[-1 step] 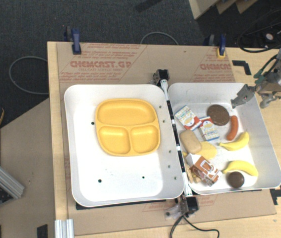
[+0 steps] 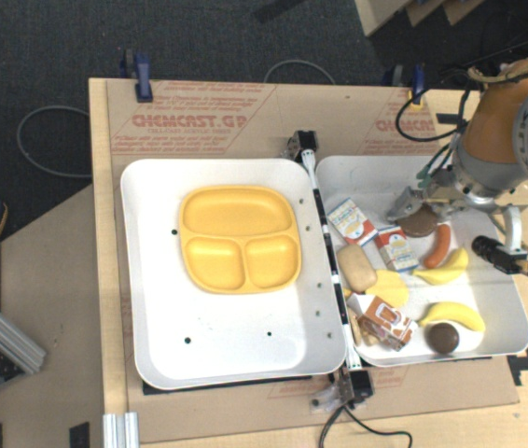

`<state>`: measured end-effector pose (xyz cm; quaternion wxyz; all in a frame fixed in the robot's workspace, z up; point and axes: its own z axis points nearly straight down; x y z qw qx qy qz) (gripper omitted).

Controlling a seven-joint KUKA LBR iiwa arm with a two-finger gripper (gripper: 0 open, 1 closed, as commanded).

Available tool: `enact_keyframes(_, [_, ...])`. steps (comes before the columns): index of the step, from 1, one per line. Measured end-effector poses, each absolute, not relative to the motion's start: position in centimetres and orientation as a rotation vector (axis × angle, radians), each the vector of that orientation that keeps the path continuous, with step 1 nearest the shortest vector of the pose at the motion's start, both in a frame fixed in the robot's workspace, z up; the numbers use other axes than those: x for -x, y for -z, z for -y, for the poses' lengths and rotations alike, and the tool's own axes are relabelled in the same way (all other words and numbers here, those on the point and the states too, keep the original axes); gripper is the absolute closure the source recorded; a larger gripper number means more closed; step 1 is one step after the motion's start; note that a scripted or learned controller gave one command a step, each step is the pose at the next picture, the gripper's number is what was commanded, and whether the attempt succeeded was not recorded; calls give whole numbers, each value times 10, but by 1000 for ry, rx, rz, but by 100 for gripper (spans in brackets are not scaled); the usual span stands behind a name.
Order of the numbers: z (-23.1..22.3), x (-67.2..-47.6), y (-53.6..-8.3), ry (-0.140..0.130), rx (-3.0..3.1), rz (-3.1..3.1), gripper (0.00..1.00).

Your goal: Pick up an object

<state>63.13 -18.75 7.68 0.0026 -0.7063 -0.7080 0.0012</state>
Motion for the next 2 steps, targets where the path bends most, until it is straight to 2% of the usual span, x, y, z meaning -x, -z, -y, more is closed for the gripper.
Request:
enact_keyframes(1, [218, -667, -85, 3, 2200, 2203, 0])
enact_keyframes(2, [220, -668, -96, 4, 2215, 2227, 100])
